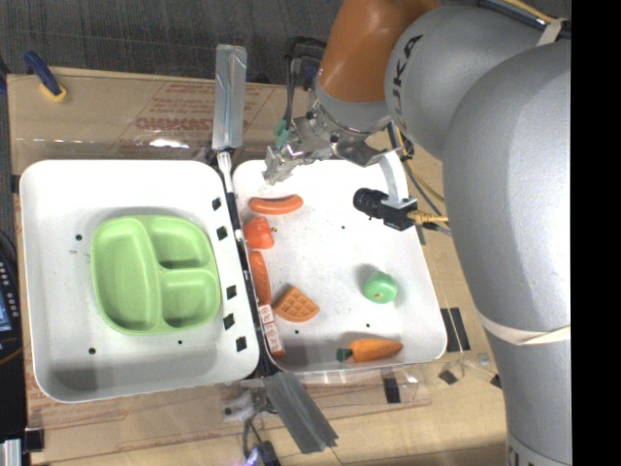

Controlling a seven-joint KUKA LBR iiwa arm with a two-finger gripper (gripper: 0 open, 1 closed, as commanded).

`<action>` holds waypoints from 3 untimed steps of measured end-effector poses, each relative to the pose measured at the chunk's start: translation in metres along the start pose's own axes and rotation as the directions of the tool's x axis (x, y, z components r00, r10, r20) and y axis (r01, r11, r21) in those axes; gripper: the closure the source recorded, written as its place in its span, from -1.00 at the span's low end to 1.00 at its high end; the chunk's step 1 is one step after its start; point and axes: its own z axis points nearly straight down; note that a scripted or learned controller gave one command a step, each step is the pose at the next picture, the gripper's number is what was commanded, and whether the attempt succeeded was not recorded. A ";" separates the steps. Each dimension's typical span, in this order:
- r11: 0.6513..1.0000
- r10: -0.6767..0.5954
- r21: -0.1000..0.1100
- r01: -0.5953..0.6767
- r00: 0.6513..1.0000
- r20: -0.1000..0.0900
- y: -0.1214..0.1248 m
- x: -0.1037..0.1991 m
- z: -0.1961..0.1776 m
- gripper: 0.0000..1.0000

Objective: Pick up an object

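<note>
The hand (283, 159) is hanging over the upper left corner of the right bin (330, 250), just inside its far rim, and whether it is open or closed I cannot tell from this slant; nothing is showing in its grip. It is sitting just above the sausage (277, 203) in the frame, which is lying flat and crosswise on the bin floor. By my reading that makes the sausage the likeliest thing to be picked, since it is lying apart from the wall with bare floor around it. The arm (466, 115) is reaching in from the right of the frame and bending down over this corner. Below the sausage, a red piece (257, 232) and an orange strip (261, 278) are lying hard against the bin's left wall, where a grasp looks awkward. A waffle (296, 305) is lying just beside the strip in the lower left, a green apple (380, 286) is sitting alone at the right, and a carrot (374, 349) is lying along the near wall. The left bin (58, 221) is holding a green divided plate (155, 273), lying flat in its middle with nothing in its wells. Both bins are resting side by side, touching, on the tabletop (116, 105).
</note>
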 end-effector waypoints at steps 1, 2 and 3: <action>0.999 -0.035 0.003 0.035 0.999 -0.002 -0.003 0.042 0.013 1.00; 0.976 -0.219 0.001 0.219 0.976 0.000 -0.077 -0.010 -0.026 1.00; 0.998 -0.061 0.000 0.061 0.998 0.000 -0.020 -0.022 0.005 1.00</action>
